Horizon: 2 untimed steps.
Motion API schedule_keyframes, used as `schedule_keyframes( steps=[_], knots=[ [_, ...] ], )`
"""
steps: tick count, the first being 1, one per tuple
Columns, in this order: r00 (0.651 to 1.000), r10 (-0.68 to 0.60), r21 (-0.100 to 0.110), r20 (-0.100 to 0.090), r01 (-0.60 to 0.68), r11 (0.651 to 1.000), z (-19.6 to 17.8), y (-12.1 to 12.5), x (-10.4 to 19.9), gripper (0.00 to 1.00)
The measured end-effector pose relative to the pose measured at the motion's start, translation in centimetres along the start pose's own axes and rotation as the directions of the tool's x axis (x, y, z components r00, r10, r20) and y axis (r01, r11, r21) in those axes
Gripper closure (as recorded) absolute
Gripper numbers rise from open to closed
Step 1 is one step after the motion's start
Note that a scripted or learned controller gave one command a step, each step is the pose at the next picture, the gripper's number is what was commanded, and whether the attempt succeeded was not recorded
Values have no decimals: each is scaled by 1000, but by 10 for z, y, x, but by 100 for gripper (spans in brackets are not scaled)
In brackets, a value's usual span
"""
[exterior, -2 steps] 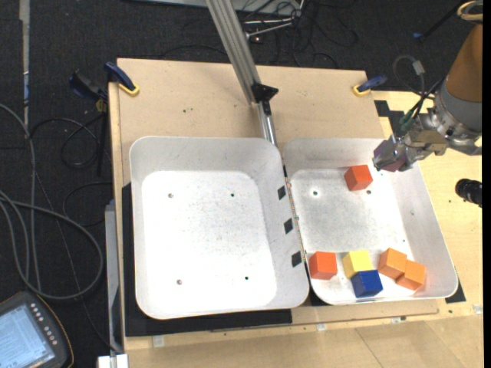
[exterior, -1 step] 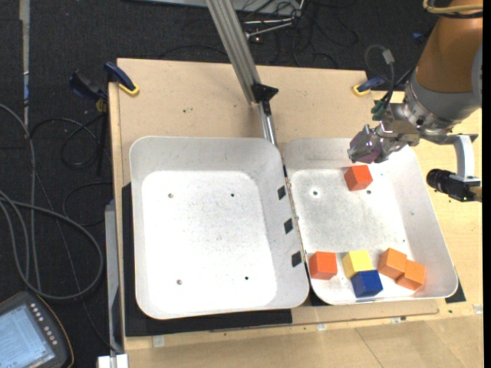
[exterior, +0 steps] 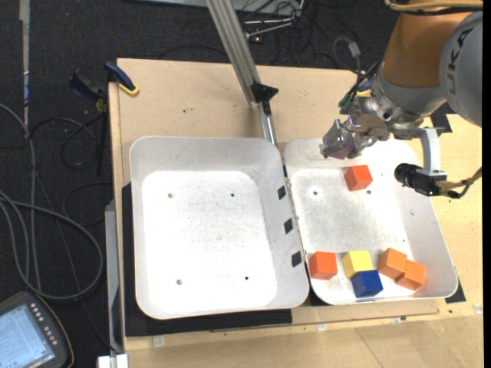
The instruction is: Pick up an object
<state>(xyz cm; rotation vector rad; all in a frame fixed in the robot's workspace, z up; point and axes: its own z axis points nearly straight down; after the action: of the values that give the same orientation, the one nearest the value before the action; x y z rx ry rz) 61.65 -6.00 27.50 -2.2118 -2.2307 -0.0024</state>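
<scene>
Gripper [exterior: 338,149] hangs just beside the red cube [exterior: 357,178], up-left of it; finger state: can't tell. Risk: descent lands off-centre, nudging it away instead of grasping.

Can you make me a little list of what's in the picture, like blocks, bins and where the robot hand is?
bins: left bin, right bin
lone block: orange, far end of right bin
near-edge blocks: orange, yellow, blue, two more orange
gripper: above right bin's far edge, beside lone block
held: nothing seen

Blue clamp [exterior: 115,73], metal pole [exterior: 234,41]
</scene>
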Motion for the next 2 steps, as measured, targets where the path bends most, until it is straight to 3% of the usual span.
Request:
schedule_keyframes(
  steps=[2],
  knots=[
    [1000,0,1,0,0,1000,15,10,99,100]
  ],
)
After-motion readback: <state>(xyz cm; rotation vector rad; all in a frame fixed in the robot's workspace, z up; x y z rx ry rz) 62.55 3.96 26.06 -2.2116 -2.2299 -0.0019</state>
